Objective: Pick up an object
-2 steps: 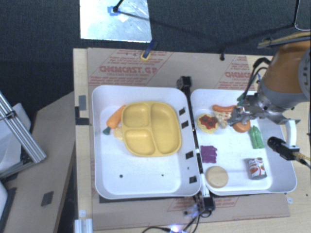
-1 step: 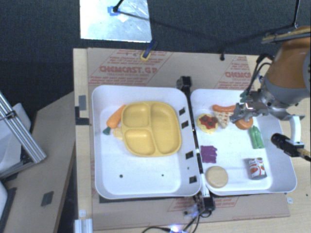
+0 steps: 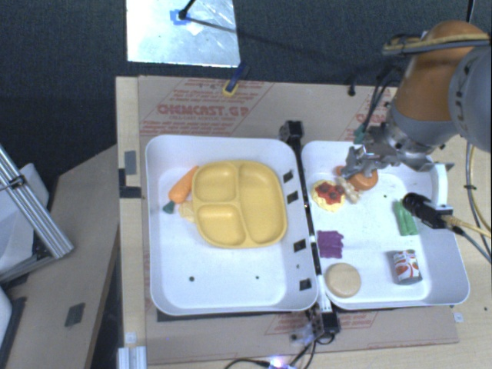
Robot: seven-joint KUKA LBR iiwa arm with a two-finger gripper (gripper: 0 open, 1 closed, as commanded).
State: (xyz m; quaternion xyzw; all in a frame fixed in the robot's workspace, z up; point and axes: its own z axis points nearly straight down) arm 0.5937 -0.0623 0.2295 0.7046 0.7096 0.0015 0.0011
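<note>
A: Start at your left. What sits in the left white plastic bin (image 3: 165, 229)?

B: You see a yellow three-compartment plastic tray (image 3: 234, 204) near its middle, with an orange toy carrot (image 3: 183, 184) lying against the tray's left edge, its green tip pointing down-left. They look scattered loosely, as you would expect of things dropped in for random picking, though that is my reading.

A: And past the divider?

B: In the right white plastic bin (image 3: 453, 283) you find a purple crinkled toy piece (image 3: 330, 243), and below it a round tan toy bun (image 3: 343, 279) near the front wall. Above the purple piece lies a yellow and red toy food piece (image 3: 330, 194). Further right you have a green toy vegetable stick (image 3: 404, 218) and a small red and white toy can (image 3: 405, 267) lying on its side.

A: Where is the gripper (image 3: 360, 167)?

B: It is low over the back of the right bin, the grey arm with the orange band (image 3: 442, 68) coming in from your right. An orange rounded toy (image 3: 363, 180) sits right at the fingers, and that seems to be the thing you are after.

A: Are the fingers closed on it?

B: You cannot tell. The metal parts overlap the toy, so whether they are spread, closed, or clamping it is unclear. I judge the pick is under way, not proven.
</note>
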